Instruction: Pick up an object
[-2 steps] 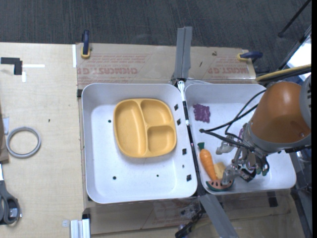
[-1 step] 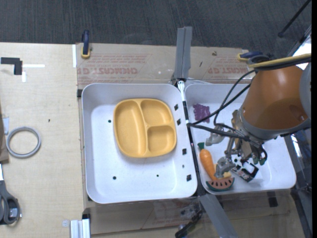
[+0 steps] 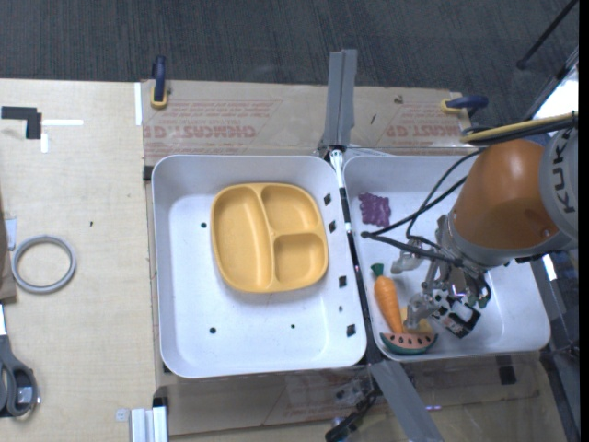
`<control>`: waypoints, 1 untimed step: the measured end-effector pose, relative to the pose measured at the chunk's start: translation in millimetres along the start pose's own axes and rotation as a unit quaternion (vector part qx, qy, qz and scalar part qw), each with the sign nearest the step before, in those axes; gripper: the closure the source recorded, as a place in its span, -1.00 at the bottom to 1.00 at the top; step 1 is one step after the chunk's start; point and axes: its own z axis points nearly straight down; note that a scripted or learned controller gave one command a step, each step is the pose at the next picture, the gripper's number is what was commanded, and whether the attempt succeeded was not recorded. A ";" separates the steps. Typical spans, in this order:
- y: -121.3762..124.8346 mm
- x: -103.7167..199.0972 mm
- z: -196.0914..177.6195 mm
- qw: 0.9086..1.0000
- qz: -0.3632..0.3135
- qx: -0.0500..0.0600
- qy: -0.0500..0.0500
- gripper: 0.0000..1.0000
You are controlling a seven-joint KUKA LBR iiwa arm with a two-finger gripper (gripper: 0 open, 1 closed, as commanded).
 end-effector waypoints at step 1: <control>-16.1 16.3 2.0 0.941 0.338 0.001 0.003 -1.00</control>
